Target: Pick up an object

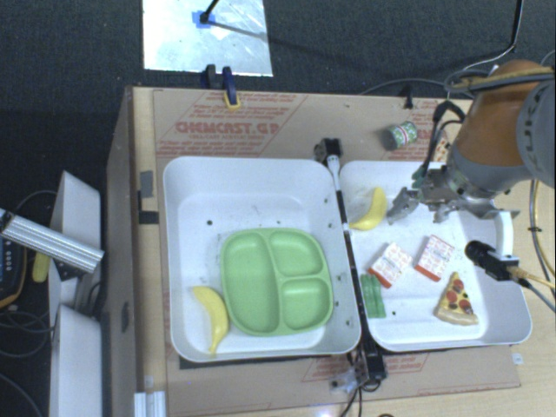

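jaws: the jaws of the grey two-finger gripper [408, 203] look spread, and nothing is between them; they hang low over the right shallow white bin [512, 320], in its upper part
nearest thing: the small curved yellow plastic banana [372, 210] lies in the same bin, near its left wall, just beside the jaws on their left side
long axis: this banana runs from upper right to lower left, with its curve bowed toward the jaws
coming move, as I judge: a short shift to the left and down, with the jaws set across the banana and not along it
other things in this bin: two small red and white boxes [391, 262], a flat green piece [373, 295] and a toy pizza slice [457, 300], all lower and farther from the jaws
left bin: a green divided plate [276, 282] and a second yellow banana [211, 314], well apart from the jaws
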### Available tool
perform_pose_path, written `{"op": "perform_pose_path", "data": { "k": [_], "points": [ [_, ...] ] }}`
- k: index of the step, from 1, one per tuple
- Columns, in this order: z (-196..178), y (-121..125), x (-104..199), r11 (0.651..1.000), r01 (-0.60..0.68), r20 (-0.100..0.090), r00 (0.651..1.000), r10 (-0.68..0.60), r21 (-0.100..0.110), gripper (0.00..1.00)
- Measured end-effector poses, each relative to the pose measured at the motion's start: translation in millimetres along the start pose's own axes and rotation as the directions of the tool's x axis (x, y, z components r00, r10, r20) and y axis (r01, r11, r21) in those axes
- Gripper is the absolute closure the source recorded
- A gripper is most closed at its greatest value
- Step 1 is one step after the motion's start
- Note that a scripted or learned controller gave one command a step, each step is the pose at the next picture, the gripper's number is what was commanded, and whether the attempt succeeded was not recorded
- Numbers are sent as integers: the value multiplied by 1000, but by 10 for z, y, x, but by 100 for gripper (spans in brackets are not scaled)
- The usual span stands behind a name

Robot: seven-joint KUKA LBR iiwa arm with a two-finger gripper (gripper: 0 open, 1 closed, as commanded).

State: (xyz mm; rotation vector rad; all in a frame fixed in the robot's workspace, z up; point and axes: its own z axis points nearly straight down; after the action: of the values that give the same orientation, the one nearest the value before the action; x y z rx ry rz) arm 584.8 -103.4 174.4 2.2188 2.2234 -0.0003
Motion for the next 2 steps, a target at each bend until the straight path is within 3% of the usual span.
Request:
{"op": "perform_pose_path", "data": {
  "k": [1, 2],
  "points": [
    [879, 212, 120, 1000, 1, -1, 1000, -1, 2, 0],
    [897, 162, -149, 1000, -1, 0, 1000, 1, -1, 0]
  ]
}}
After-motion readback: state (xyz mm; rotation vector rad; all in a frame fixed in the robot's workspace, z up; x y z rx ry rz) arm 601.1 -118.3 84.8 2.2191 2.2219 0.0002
